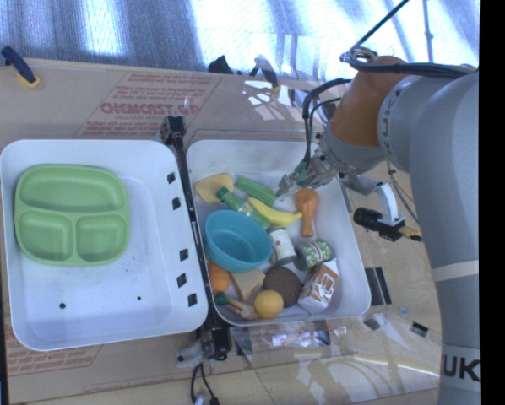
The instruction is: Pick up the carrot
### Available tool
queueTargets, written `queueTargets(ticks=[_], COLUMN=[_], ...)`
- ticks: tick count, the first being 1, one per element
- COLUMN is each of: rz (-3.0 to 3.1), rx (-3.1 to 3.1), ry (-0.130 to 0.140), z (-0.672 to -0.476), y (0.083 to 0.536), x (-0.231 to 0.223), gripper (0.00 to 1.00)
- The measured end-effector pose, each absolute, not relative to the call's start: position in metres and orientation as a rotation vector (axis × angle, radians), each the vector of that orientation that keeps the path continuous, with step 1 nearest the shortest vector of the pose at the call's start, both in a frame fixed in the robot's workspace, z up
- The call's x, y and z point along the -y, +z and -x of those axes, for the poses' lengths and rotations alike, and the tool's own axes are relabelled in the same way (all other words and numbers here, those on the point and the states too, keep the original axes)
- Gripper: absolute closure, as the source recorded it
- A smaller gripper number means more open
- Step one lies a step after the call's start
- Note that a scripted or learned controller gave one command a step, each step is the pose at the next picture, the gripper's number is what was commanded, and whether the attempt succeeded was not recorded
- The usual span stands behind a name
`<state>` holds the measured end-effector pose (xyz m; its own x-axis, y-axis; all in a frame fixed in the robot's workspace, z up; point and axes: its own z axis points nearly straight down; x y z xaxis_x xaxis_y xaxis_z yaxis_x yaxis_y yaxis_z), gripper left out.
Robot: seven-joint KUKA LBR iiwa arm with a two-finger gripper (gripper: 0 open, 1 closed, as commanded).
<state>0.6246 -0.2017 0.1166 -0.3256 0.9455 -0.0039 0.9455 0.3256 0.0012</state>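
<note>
One step, the approach: gripper [307,172], openness untellable, hovers near the drumstick [307,204]; next, reach the likely carrot [219,278] beside the blue bowl [237,240].

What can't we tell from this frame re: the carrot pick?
- Gripper: too small and blurred in the camera view to read its state, or whether it touches anything.
- Carrot: mostly hidden under the blue bowl; its full shape can't be made out.
- Right bin: items overlap, so the bottom layer is hidden.

two white bins [33,327], one green tray [71,213], one blue bowl [236,241].
</note>
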Motion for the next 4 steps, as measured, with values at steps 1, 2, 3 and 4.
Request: queueTargets(ticks=[1,2,3,4], rz=[-1.974,-1.983,-1.841,-1.832], rx=[-2.440,-2.441,-2.550,-2.559], ry=[0.001,-0.008,0.001,-0.005], z=[-0.629,-0.626,-0.598,-0.599], y=[0.204,0.200,0.092,0.103], x=[0.133,0.135,0.195,0.195], gripper=[1.00,0.00,0.00,1.00])
